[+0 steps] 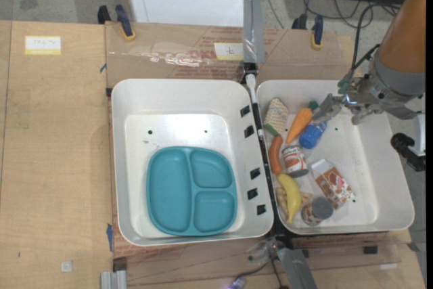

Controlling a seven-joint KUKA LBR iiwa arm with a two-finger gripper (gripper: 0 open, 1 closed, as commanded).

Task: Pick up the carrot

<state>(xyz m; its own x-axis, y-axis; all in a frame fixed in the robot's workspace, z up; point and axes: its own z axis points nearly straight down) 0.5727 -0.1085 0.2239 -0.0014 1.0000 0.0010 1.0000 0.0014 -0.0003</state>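
A single fixed camera looks down at a slant on the surface (54, 145), taking in both white bins (128, 105) side by side. The arm (406, 37) enters from 3 o'clock, floor cables at 12.

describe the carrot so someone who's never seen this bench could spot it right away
Look in the right-hand white bin, near its far left corner. The carrot lies tilted beside a blue bottle. It is the plain orange tapered piece with a green tip; the hot dog below is redder.
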